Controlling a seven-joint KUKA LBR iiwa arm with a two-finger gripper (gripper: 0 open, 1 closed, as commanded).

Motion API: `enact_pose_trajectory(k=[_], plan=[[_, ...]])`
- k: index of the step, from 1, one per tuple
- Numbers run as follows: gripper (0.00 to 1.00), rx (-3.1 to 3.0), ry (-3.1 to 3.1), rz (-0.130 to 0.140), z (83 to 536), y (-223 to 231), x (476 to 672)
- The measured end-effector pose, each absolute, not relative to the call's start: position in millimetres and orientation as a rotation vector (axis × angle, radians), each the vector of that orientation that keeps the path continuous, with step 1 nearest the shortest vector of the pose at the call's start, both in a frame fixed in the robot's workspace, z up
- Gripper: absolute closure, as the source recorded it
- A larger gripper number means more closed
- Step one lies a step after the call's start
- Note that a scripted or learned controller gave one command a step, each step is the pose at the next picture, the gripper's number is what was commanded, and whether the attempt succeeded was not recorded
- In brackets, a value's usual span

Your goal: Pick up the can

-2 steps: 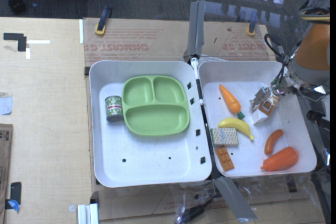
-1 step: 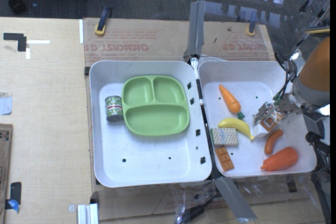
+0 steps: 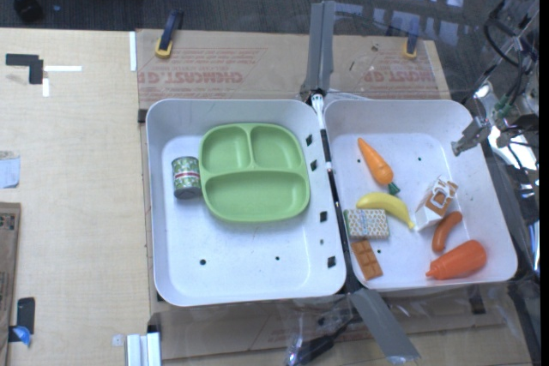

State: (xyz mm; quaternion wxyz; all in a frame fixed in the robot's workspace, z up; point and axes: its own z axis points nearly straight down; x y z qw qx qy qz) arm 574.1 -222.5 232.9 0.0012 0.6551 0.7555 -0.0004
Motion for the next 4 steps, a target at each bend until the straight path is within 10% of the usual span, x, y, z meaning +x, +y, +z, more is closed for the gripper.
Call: enact_pose_trajectory(k=[1, 2, 3, 4], plan=[[0.0, 1.972, 2.447, -0.002, 177.4, -222.2, 514.7], [0.0, 1.928, 2.48, -0.001, 238.5, -222.4, 510.0], [0.0, 1.91, 2.473, 0.016, 112.0, -221.1, 517.0], [0.0, 1.823, 2.537, 0.017, 106.2, -221.0, 577.0]])
